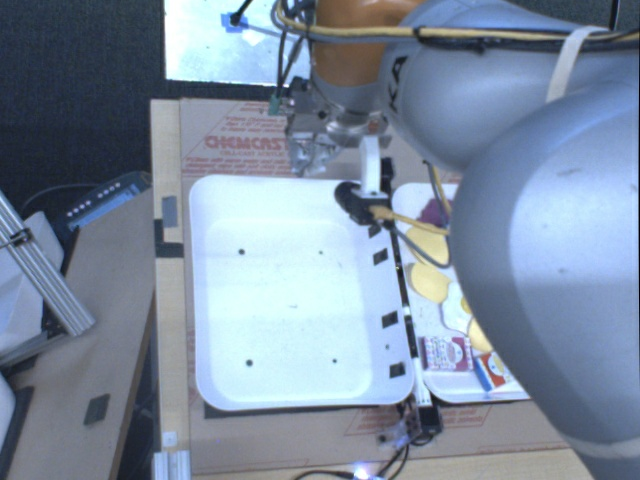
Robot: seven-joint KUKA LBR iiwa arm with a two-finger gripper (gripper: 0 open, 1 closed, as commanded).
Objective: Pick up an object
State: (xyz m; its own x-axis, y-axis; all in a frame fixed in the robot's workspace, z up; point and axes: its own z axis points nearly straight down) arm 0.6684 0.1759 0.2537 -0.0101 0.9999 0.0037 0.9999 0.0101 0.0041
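The pick is not yet done, as far as can be judged. The gripper (315, 158) hangs over the far edge of the left bin (205, 298), near its far right corner, and nothing can be seen held in it. Whether it is open or closed I cannot tell: its tip is small, shiny and blurred against the printed cardboard (235, 143) under the bins.

The things to choose from lie in the right bin (470, 396), well apart from the gripper. They include a flat yellow piece (430, 283), a purple thing (435, 211) at the far end, a red and white carton (446, 353) near the front rim, and a thin blue thing (483, 373) just beside the carton. The left bin shows a bare white floor with a few dark dots.

So the whole job is probably left: move across to the right bin, come down on one thing, close on it and lift.

Much is hidden. The big grey arm (540, 228) covers most of the right bin, so more things may lie under it. The yellow piece and the purple thing are partly cut off, and I cannot say what either is. The counter (105, 308) shows at the left.
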